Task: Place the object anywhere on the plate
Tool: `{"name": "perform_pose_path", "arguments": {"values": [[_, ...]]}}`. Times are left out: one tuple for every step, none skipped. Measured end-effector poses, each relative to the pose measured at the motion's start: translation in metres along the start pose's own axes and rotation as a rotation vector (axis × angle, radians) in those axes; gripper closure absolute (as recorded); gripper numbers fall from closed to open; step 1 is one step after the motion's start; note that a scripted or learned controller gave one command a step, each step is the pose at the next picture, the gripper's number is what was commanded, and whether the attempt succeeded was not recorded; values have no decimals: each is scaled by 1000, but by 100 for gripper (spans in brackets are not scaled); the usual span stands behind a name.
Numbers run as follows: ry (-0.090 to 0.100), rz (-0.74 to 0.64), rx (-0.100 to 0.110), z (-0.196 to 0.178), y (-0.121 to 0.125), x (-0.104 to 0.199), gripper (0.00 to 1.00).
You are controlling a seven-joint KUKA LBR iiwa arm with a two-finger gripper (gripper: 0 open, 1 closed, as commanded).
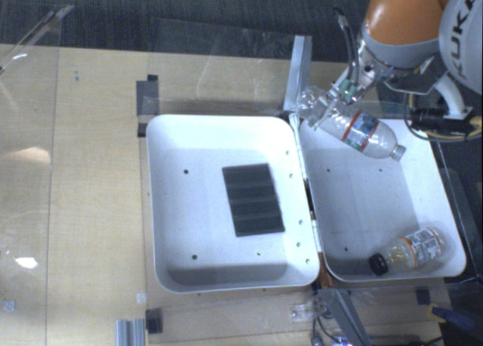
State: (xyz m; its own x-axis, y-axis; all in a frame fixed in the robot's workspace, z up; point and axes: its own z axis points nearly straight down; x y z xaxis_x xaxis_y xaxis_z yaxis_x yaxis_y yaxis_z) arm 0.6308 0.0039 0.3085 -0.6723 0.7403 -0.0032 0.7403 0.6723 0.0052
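My gripper [341,99] is closed on one end of the tilted bottle [364,134], above the far left corner of the right bin [377,208], and I think such an end grip may let it swing or slip out before the plate [253,199] in the left bin [177,201].

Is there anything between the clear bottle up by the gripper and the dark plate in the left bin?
Only the bins' adjoining rims lie between them. The clear bottle sits at the gripper, over the right bin's far corner. The dark plate lies bare mid left bin. The second bottle lies off the path.
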Motion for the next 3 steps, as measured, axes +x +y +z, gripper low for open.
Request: {"name": "perform_pose_path", "arguments": {"values": [[-4,0,-7,-12,2,0,100],[-8,-1,-14,-25,4,-1,100],[-12,-2,-21,-37,5,-2,100]]}}
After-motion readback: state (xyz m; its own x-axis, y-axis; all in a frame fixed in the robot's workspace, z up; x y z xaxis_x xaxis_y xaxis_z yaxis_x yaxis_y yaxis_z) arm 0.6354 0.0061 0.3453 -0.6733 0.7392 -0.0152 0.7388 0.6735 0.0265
